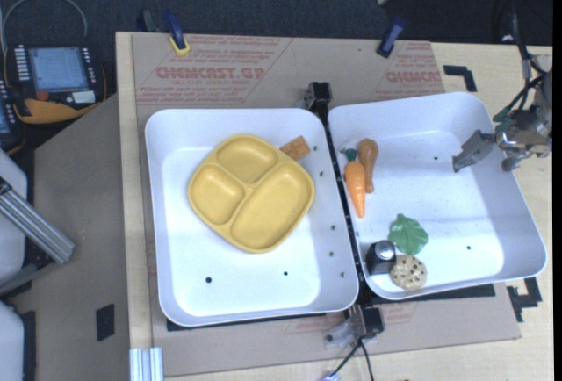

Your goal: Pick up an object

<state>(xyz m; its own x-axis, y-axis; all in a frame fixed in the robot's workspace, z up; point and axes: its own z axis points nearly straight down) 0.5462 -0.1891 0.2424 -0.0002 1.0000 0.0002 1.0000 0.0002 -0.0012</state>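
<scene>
In the right bin (492,120) several small items lie along its left side: an orange carrot (356,186), a brown piece (368,156) beside it, a green leafy piece (408,233), a speckled cookie (408,272) and a small dark cylinder (380,257). My gripper (483,165) hovers over the right bin's far right part, well away from these items. Its fingers are open and nothing is between them. A yellow divided plate (251,192) lies in the left bin (176,221), with a small brown block (295,147) at its upper right edge.
The two bins meet at a central divider (338,195). Bare white floor lies between the gripper and the items in the right bin. A control pendant (54,76) sits off the bench at the far left.
</scene>
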